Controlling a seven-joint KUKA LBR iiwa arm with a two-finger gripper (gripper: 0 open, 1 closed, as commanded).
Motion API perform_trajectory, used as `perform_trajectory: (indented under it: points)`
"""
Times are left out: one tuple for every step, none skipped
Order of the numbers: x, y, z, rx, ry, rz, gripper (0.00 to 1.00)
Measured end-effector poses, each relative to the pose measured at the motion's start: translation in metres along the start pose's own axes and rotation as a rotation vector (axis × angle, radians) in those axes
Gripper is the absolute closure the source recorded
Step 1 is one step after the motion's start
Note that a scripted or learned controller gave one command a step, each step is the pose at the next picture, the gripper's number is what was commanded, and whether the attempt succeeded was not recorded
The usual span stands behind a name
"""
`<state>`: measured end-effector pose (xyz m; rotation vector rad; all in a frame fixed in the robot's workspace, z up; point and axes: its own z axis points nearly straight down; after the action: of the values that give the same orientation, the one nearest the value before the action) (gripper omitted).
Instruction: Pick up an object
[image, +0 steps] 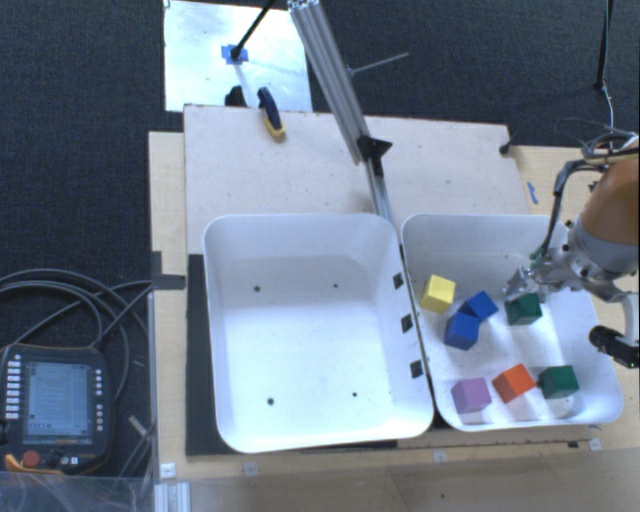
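Camera view: tool (524, 288) seemingly touches green cube (523, 310).

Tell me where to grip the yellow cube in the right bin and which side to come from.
Come straight down on the yellow cube and pinch two opposite flat side faces. It sits turned askew to the bin wall, so rotate the gripper to match. The blue cubes lie apart from it, lower right, leaving finger room, probably.

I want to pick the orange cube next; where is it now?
The orange cube lies in the right bin, near its front edge, between the purple cube and a green cube.
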<state>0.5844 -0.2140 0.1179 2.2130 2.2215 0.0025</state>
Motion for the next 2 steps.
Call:
perform_trajectory:
  points:
    - [-0.009, 0.008, -0.051, -0.001, 0.0, 0.0, 1.0]
    - [-0.012, 0.005, -0.114, -0.003, -0.001, 0.0, 1.0]
